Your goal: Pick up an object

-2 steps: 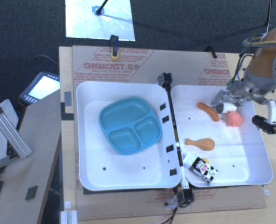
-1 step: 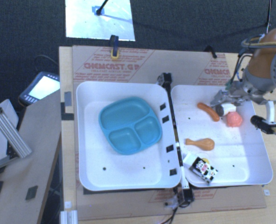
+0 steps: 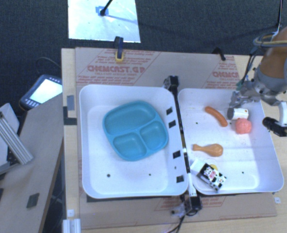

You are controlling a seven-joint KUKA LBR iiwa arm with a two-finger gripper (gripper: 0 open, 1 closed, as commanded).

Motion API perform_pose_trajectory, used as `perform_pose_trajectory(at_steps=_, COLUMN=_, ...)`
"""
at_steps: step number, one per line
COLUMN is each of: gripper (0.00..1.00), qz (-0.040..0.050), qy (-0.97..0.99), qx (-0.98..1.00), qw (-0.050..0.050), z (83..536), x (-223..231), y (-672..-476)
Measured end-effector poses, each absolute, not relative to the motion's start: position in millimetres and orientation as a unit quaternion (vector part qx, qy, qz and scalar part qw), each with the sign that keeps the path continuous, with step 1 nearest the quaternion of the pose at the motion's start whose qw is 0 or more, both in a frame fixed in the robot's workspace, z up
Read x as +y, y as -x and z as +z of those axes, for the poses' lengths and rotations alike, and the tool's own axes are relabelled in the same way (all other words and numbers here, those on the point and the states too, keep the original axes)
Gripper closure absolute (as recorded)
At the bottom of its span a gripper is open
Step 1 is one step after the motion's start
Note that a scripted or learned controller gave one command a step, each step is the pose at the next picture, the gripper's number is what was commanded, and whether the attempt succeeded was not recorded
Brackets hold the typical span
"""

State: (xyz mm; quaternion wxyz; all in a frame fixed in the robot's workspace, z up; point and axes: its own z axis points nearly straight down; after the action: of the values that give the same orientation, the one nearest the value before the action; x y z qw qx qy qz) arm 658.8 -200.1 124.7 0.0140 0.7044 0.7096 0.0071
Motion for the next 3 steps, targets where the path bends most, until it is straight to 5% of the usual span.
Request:
perform_pose_trajectory(at_steps=1, gripper=1.0, qz=0.0017, qy=-0.705, qx=0.709, qw=0.003, z=169.4, x=-200.1, y=-658.9)
perform_pose_trajectory(at_steps=3, gripper=1.0, qz=0.0017, qy=-0.705, qx=0.709, qw=0.003, z=274.4, x=-198.5, y=-660.5)
